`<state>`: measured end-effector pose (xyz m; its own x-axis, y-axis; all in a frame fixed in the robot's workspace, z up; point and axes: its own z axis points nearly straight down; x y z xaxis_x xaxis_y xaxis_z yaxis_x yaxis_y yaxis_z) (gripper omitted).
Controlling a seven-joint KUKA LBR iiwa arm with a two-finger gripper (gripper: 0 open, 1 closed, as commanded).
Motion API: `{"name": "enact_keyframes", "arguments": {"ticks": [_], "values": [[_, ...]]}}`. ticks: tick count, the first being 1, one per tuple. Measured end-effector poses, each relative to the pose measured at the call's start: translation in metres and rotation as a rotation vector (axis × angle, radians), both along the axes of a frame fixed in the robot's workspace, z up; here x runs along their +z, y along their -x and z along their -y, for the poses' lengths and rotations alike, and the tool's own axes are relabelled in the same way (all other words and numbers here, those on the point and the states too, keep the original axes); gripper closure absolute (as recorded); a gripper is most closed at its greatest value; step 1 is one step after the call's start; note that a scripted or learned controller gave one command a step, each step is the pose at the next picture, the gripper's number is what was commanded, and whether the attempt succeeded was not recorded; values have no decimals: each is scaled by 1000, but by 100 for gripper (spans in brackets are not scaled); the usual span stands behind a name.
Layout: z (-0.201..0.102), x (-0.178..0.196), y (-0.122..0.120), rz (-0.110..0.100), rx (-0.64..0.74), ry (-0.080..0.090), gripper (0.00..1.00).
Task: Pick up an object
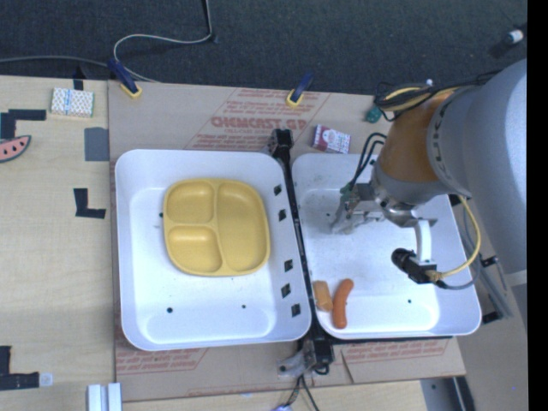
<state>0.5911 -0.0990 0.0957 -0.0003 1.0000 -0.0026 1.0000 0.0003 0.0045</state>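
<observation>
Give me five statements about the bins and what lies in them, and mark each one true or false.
1. The yellow divided plate lies in the left bin. True.
2. The plate has three compartments. True.
3. The two orange sausage-like pieces lie in the left bin. False: they lie in the right bin, near its front left corner.
4. The gripper hangs over the yellow plate. False: it is over the right bin, in its rear half.
5. The arm has an orange band above the wrist. True.
</observation>
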Motion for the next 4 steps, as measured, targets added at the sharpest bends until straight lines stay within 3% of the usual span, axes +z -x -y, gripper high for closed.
{"name": "enact_keyframes", "arguments": {"ticks": [1,2,3,4], "values": [[0,0,0,-1,0,0,0],[-4,-11,-73,-3,1,-2,0],[-4,-10,-1,-4,0,-1,0],[-4,0,-2,-1,0,0,100]]}}
